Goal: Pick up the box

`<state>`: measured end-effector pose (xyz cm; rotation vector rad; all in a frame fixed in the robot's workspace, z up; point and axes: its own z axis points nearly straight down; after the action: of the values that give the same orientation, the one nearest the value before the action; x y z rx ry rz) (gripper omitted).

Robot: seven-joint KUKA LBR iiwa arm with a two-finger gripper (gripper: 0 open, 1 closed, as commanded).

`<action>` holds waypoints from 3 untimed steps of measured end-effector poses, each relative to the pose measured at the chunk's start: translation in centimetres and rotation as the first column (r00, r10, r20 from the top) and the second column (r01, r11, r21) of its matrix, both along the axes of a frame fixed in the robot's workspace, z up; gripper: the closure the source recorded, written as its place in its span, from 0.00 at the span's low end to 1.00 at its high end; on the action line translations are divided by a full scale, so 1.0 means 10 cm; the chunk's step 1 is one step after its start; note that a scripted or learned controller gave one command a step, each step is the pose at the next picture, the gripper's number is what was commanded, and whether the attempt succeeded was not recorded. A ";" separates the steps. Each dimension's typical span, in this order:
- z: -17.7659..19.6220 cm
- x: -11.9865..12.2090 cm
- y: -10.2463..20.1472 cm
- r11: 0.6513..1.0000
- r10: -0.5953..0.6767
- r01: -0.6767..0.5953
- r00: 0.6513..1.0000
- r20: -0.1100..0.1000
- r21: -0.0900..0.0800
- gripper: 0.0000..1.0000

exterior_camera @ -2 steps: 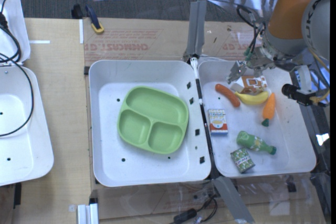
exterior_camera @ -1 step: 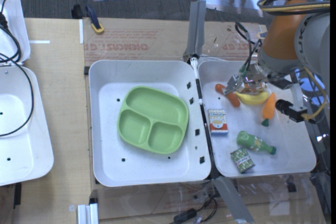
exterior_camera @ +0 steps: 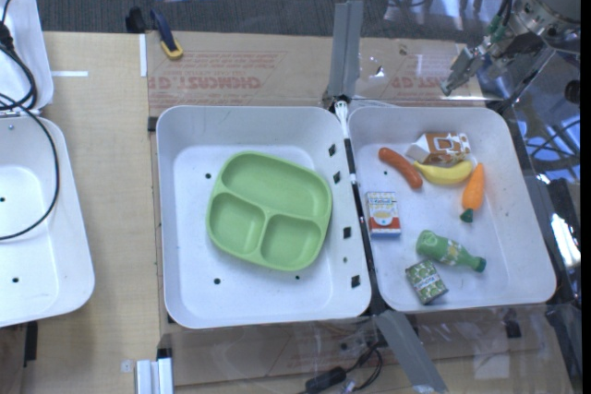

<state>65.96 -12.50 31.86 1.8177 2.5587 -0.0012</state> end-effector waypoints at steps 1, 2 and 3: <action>-0.23 -0.59 0.28 0.999 -0.054 0.054 0.999 -0.003 0.002 0.00; -1.08 -1.49 0.51 1.000 -0.029 0.029 1.000 -0.005 0.002 0.00; -1.28 -1.39 1.10 0.998 0.064 -0.064 0.998 -0.006 0.002 0.00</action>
<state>52.08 -1.50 19.02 1.7380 2.6203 -0.0038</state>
